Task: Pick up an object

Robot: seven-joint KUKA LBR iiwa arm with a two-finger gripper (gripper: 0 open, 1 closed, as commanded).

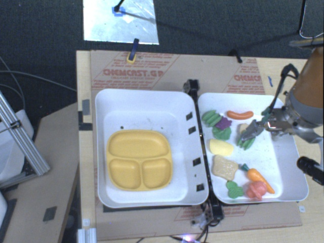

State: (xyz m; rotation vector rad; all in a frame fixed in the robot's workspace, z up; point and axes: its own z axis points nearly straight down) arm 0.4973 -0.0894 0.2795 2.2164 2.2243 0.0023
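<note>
The right bin (288,166) holds several toy foods: an orange sausage (239,115), a green leafy piece (210,118), a purple and green piece (221,131), a yellow lump (221,147), a tan bread slice (225,167), a carrot (257,176), a small green floret (234,190) and a pink piece (256,190). My gripper (251,132) reaches in from the right and hangs low over the upper middle of this bin. A dark green piece (246,143) lies right under its tip, touching or nearly touching it.
The left bin (147,103) holds a yellow divided tray (139,159). A black clip rail (199,135) runs between the two bins. The grey arm with its orange band (309,87) fills the right edge. A black part (310,168) sticks out over the right bin's rim.
</note>
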